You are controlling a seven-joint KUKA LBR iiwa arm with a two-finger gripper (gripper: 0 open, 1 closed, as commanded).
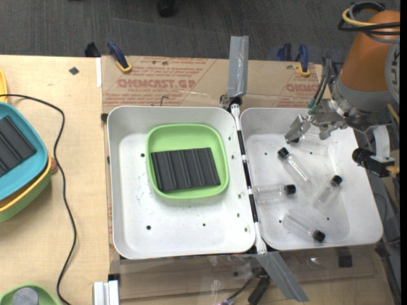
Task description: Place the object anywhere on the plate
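The green plate (pixel 187 164) sits in the left bin (pixel 127 221) with a dark ribbed insert (pixel 184 169) lying on it. To the plate's right, past the divider, four clear vials with black caps lie scattered in the right bin (pixel 356 230) — the nearest (pixel 294 165), one lower (pixel 275 191), one at the front (pixel 304 227), one farthest (pixel 327 192). The gripper (pixel 299 131) hovers over that bin's back edge, just above the nearest vial — whether it is open, I cannot tell.
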